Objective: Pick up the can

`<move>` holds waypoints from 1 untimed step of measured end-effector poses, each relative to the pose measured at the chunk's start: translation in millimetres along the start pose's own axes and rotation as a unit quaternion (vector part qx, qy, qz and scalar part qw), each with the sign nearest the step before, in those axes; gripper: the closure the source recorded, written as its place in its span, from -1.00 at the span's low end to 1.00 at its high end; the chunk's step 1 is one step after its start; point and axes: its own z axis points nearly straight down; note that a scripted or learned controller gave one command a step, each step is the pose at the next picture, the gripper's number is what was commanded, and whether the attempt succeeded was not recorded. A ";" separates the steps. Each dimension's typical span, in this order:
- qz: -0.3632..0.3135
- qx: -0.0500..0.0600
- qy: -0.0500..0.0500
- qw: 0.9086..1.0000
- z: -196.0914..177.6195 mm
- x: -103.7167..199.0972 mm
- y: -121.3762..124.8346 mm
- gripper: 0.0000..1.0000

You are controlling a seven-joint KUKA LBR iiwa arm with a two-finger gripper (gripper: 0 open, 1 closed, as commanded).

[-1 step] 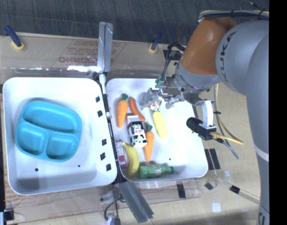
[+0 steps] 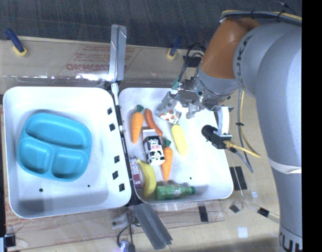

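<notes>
While the claw (image 2: 177,109) hangs over the far part of the right bin (image 2: 213,177), its metal parts sit too close together against the clutter to tell whether it is released or clenched. Directly beneath it lies a small white packet (image 2: 173,117) with orange marks; whether the claw touches it cannot be told.

Both bins are shallow, smooth white plastic with rounded corners, standing side by side on the worktop (image 2: 61,56), which is covered in brown card printed in red. The left bin (image 2: 24,198) holds one glossy blue plate (image 2: 54,146), oval and moulded into three compartments.

In the right bin there are three tapered orange carrots: one (image 2: 136,126) near the left wall, a redder one (image 2: 153,122) just beside it, and a third (image 2: 166,163) lower down. There is one pale yellow, blunt-ended cob (image 2: 179,139), one curved banana (image 2: 146,176) and one green bottle (image 2: 174,191) lying on its side along the near wall. A slim, red-marked packet (image 2: 133,169) lies against the left wall.

The can (image 2: 154,148) lies in the middle of the right bin, between the carrots and touching the third one. It is short and stubby, white with black cow-like patches, with a dark far end. It is apart from the claw.
</notes>
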 end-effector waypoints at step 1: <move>-0.046 -0.010 0.000 0.999 89.3 0.1 40.7 -1.00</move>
